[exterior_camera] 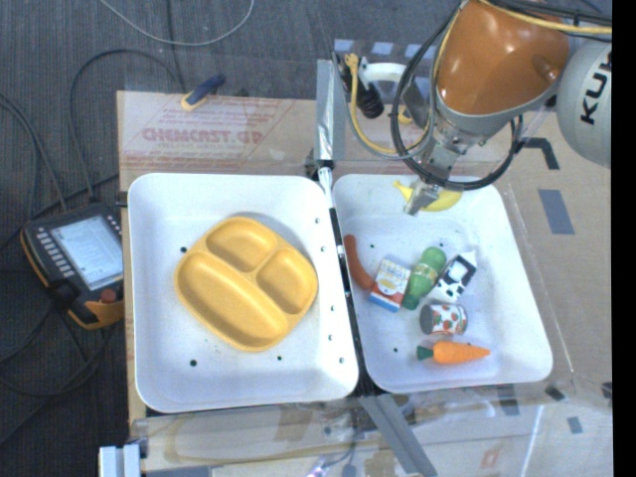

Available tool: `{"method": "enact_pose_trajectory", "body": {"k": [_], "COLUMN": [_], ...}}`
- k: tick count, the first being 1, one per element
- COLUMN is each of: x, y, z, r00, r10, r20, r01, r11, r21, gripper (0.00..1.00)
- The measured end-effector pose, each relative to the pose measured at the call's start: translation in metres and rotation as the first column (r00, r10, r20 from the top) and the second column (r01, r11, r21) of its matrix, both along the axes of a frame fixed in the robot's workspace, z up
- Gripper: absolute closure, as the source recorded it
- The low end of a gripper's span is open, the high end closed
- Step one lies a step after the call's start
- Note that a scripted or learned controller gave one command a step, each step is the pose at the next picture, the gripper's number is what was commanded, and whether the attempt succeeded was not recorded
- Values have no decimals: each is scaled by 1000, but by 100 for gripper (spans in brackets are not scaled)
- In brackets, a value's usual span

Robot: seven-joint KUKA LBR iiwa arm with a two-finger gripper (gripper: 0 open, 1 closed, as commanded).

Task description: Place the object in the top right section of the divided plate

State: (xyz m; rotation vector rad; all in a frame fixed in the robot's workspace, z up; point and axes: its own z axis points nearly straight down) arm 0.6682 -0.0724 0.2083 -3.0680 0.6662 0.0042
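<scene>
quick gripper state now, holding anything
Gripper: low over the far edge of the right bin, right at a yellow object; a grasp cannot be told from this view.

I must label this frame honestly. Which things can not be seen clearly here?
- Gripper: small in the camera view, so its state is unclear.
- Yellow object in the right bin: partly covered by the gripper, so its kind is unclear.
- Small carton and can: print too small to read.
- Divided plate: fully visible.
</scene>
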Motion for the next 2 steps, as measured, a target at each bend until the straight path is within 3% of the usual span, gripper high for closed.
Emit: {"method": "enact_pose_trajectory", "body": {"k": [1,2], "x": [0,-9], "y": [13,25], "z": [15,-5], "r00": [974,983], "r10": [226,186], "r20": [1,-1], "r01": [-226,-186], "r11": [974,983], "r21": [2,2], "gripper": [100,100]}}
